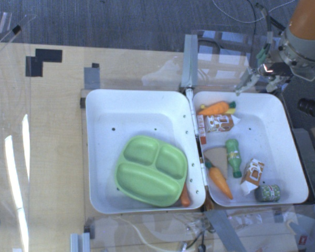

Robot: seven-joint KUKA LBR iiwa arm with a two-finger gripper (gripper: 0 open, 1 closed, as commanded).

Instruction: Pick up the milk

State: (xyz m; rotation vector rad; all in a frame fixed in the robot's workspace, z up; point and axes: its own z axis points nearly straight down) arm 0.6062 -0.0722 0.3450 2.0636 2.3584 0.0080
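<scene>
A white and brown milk carton (217, 123) lies on its side in the right bin (283, 140), near the far left corner. A second, smaller white and orange carton (253, 173) lies tilted near the front right of the same bin. My gripper (254, 87) hangs over the far rim of the right bin, up and to the right of the milk carton. Its fingers are apart and hold nothing. The orange band of the arm (310, 7) shows at the top right.
Around the cartons in the right bin lie a carrot (215, 108), a green bottle (233, 157), another carrot (220, 180) and a green can (268, 192). The left bin (105, 119) holds a green divided plate (152, 169). Cables and a metal frame stand behind the bins.
</scene>
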